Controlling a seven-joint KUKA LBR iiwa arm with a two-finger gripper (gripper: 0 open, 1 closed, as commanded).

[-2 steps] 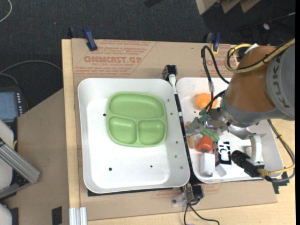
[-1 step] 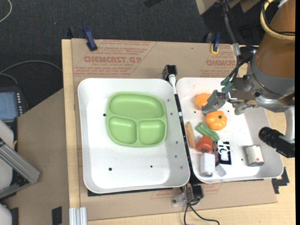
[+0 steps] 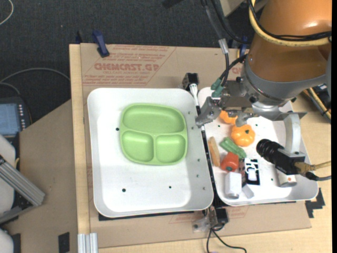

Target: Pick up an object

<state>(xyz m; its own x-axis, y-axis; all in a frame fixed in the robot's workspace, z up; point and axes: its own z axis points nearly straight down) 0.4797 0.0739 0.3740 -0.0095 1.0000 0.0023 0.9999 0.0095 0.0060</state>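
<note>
- White bins: the left bin (image 3: 101,157) and the right bin (image 3: 274,193) sit side by side on the cardboard-covered bench (image 3: 131,62), with their inner rims touching.
- The left bin holds a green divided plate (image 3: 154,133) lying flat in its upper half.
- The arm (image 3: 289,36) reaches in from the right and hangs over the upper part of the right bin.
- The gripper (image 3: 207,114) sits low at the upper left corner of the right bin, just beside the shared rim. Whether it is spread or closed cannot be told, and nothing is seen held in it.
- Candidate objects all lie in the right bin:
  - a small orange pumpkin (image 3: 243,136) near the gripper, with an orange piece (image 3: 227,116) just above it;
  - a wooden stick (image 3: 213,152) along the left wall;
  - a green piece (image 3: 233,147) touching a red piece (image 3: 230,163);
  - a white cylinder (image 3: 233,184) beside a black-and-white card (image 3: 253,171).
</note>
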